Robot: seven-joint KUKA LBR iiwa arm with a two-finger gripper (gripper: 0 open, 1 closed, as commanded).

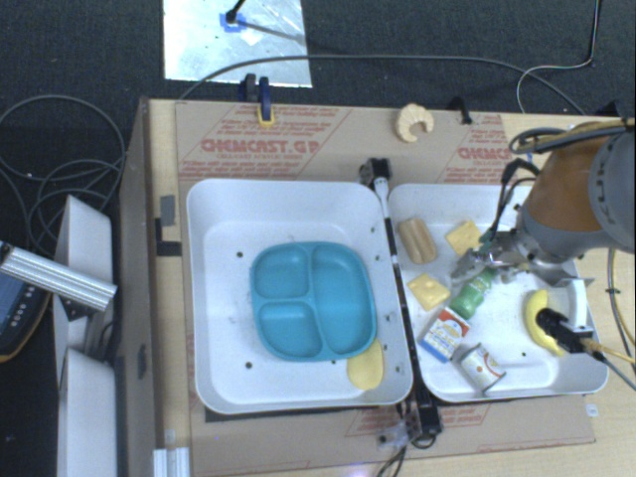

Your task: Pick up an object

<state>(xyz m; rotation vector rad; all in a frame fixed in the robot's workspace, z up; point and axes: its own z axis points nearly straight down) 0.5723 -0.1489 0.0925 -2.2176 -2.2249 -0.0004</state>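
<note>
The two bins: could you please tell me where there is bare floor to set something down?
The left bin has bare floor behind the blue divided plate and along its left wall. The right bin is crowded: toy foods cluster under the gripper, with bare floor at its back right corner and between the green bottle and the banana.

I see the arm (586, 192) cut off by the right edge, so its base is out of view. Its wrist covers part of the right bin (497, 391) floor. The gripper (480, 263) is too small and blurred for me to read. The green bottle (471, 294) sits partly under it. A grey device (22, 311) is cropped at the left edge.
</note>
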